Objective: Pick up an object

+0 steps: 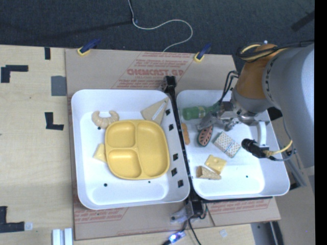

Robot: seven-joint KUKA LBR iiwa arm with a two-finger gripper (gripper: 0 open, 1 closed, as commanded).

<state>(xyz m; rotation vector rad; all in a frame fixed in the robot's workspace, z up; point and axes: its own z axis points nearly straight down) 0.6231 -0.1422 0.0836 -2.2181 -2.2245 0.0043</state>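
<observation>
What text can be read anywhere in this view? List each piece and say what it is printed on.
Red printed lettering on the cardboard sheet behind the bins: two lines, too blurred to read.
Red print on the cardboard edge in front of the left bin: too small to read.
Red print on the cardboard in front of the right bin: too small to read.
The items in the bins show no legible text.

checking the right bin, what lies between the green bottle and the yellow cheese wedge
In the camera view, a brown oval slotted piece lies between the green bottle and yellow cheese wedge.
</observation>
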